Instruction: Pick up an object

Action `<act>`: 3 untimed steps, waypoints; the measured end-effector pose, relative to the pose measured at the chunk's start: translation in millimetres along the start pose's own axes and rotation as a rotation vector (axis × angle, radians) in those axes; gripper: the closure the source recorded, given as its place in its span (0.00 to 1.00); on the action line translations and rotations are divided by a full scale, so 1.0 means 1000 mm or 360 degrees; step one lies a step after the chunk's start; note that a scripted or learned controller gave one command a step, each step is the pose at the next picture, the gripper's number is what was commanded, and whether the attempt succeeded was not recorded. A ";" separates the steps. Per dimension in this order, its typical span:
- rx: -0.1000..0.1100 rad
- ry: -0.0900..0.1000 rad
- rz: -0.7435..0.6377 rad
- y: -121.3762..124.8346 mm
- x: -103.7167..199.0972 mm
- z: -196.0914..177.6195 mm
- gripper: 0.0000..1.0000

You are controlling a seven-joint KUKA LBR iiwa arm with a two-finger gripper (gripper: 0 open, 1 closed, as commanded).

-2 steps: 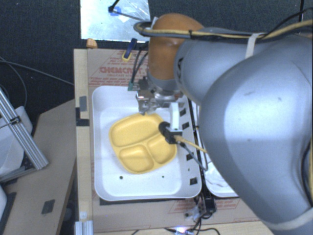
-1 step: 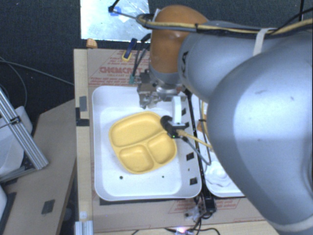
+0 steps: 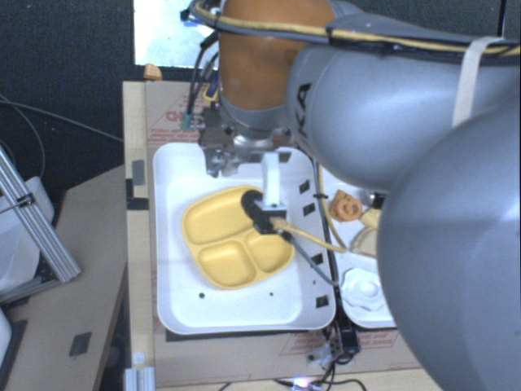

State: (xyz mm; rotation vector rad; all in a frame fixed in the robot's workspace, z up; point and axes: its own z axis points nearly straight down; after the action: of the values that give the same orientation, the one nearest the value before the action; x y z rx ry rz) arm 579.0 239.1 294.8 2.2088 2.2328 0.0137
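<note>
We saw the tool at the end of the grey arm, below its rounded orange band, hanging over the far end of the left bin. From this angle we could not tell whether the tool was released or clenched, and we saw nothing held in it.

Just in front of the tool, on the floor of the left bin, lay a yellow plate. It looked like smooth matte plastic, with rounded corners and raised ridges dividing it into three shallow compartments. It lay flat near the middle of the bin, apart from the walls. The bin itself was white, shallow and smooth, with rounded corners.

In the right bin, largely hidden by the arm, we made out a small tan knobbly lump near the far end and a glossy white rounded piece near the front end. We could not say what either was.

Both bins rested on the desk, whose surface was flat and pale brown, like cardboard.
</note>
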 end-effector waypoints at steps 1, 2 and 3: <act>-0.0005 -0.0007 0.0027 -0.026 -0.093 -0.085 1.00; 0.0024 -0.0010 0.0005 -0.011 -0.021 0.034 1.00; -0.0004 -0.0004 0.0008 0.015 -0.019 -0.043 1.00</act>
State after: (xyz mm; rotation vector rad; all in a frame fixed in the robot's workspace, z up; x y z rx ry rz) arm 594.1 219.5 338.2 2.2122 2.2244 0.0135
